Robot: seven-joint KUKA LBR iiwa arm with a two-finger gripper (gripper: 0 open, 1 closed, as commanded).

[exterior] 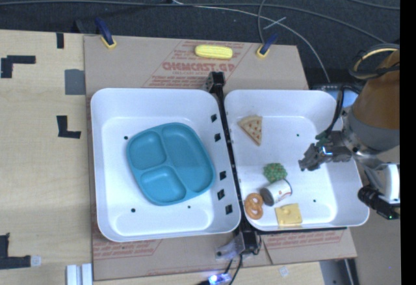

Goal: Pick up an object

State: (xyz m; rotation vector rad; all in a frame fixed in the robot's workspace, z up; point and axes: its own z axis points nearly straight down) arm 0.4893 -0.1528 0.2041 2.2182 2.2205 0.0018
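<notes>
**The tool hangs over the right bin with nothing in it**

The tool (311, 161) is over the right bin (325, 103), near its right wall. It is dark and small from up here, so I cannot tell if it is open or closed. Nothing seems to be in it.

The things to pick lie to its left. A green broccoli (274, 171) is the nearest one, but not touching the tool. Just below it lies a little can (277, 192), and a pretzel (253, 205) sits right beside the can. A yellow cheese block (288, 215) is near the bin's front edge. A pizza slice (251, 129) lies alone higher up. The left bin (104, 147) has a blue plate (170, 162).

What could go wrong? The can is round and may roll away if pushed. The can, pretzel and broccoli are packed close, so the tool may bump one while reaching for another. The flat cheese may slip out.
</notes>
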